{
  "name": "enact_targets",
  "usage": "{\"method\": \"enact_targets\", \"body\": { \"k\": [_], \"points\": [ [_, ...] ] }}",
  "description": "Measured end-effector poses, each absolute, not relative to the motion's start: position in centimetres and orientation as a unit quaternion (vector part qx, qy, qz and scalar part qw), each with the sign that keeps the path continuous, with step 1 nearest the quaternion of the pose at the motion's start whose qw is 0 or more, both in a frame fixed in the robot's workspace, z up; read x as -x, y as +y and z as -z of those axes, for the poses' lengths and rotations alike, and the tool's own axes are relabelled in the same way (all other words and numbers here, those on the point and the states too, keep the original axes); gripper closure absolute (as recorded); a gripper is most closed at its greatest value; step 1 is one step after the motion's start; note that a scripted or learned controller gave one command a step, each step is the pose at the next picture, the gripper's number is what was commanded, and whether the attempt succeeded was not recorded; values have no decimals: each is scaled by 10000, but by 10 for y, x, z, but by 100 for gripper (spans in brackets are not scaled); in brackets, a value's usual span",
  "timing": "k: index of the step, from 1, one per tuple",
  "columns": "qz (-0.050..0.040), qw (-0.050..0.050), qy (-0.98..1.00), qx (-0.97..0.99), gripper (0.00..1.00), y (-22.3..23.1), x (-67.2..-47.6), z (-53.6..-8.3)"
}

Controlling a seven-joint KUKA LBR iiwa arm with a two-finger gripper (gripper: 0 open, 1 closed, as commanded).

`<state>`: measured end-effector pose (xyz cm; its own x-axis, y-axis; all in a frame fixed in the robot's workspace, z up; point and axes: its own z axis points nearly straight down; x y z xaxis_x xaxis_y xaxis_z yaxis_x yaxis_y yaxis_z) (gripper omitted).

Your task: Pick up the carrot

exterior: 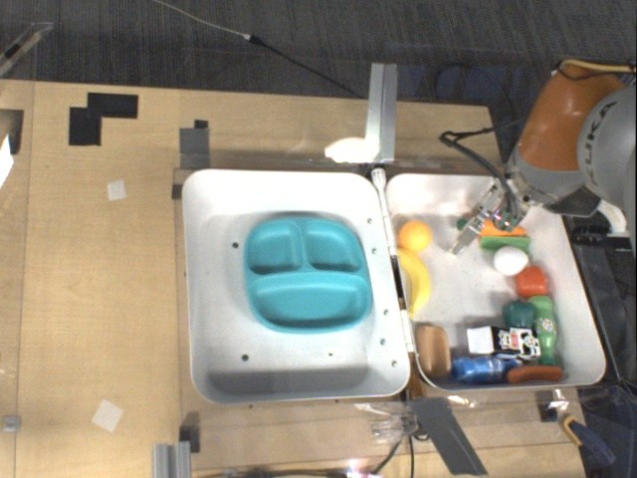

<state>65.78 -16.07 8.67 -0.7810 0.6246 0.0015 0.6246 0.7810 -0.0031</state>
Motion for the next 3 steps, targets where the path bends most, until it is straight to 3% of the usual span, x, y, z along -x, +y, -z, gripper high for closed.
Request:
{"method": "enact_targets", "body": {
  "k": [1,2,3],
  "points": [
    [-5,-99,-9647,2632,0,-208,-663,-190],
    [-8,13,-9615,2747,0,-155,-658,-87],
    [-4,-51,-9759,2180,0,-207,-628,-88]
  ]
}}
